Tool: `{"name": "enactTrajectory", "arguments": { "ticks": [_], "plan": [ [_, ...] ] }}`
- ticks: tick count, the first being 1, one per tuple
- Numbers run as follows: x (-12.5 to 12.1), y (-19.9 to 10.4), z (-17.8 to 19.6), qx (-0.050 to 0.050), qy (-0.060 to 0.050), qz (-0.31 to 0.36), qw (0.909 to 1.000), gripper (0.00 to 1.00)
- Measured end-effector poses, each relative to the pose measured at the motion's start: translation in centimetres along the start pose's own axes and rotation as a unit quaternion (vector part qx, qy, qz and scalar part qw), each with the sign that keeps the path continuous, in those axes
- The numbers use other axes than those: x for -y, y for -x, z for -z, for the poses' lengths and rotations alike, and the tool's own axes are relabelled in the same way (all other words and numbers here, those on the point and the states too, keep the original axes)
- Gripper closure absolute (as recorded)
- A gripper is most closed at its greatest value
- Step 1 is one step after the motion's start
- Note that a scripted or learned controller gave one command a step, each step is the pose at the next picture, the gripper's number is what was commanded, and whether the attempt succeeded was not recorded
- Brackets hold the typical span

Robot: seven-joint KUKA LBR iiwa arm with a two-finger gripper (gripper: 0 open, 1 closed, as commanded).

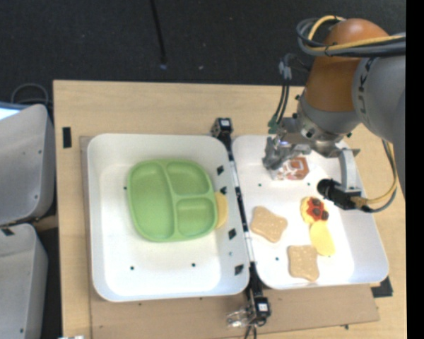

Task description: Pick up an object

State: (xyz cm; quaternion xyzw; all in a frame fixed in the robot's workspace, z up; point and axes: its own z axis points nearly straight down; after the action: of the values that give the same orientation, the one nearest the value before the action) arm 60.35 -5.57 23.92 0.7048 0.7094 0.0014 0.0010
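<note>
My gripper [278, 159] hangs low over the far part of the right bin [360, 260], under the orange wrist band. A small red and white item [297, 168] lies just to its right, touching or nearly touching it. Further forward in the same bin lie a tan toast piece [268, 224], a second toast piece [303, 262], a yellow piece with red and dark bits on it [314, 209] and a plain yellow piece [324, 241]. From this angle I see nothing held in the gripper.
A green divided plate [173, 200] sits in the left bin [106, 260], with a yellow piece [222, 209] poking out at its right edge. A black cable connector [332, 189] hangs off the arm above the right bin. Grey covers stand left of the bench.
</note>
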Motion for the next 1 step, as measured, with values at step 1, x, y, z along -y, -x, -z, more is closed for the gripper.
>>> {"name": "enactTrajectory", "arguments": {
  "ticks": [1],
  "plan": [
    [0.15,-5.48,-0.37,0.000,-0.002,0.000,1.0000,1.00]
  ]
}}
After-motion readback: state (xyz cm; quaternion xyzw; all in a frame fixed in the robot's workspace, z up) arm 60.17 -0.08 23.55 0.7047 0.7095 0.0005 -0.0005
